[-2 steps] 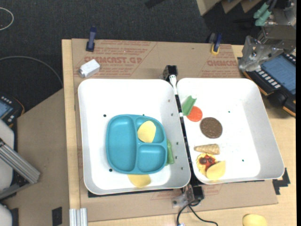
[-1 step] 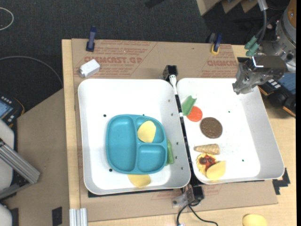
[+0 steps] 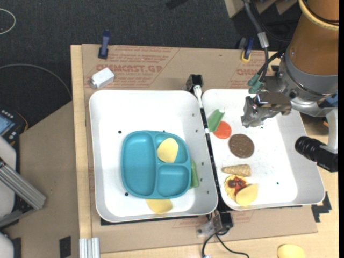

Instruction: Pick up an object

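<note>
Gripper point(image 3: 252, 121) hovers at one o'clock of brown disc point(image 3: 241, 145); finger state indeterminable. Disc appears light, stiff, flat: grasp across edges.

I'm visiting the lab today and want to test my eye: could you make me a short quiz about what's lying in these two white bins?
1. True or false: the teal tray sits in the bin on the camera's left.
2. Which item lies nearest the gripper? A) brown round disc B) carrot C) pizza slice
3. Fill in: inside the tray, a ______ piece rests in its upper right compartment.

Key
1. True.
2. B: the orange carrot with its green top lies just left of the gripper, apart from it.
3. Yellow.
</note>
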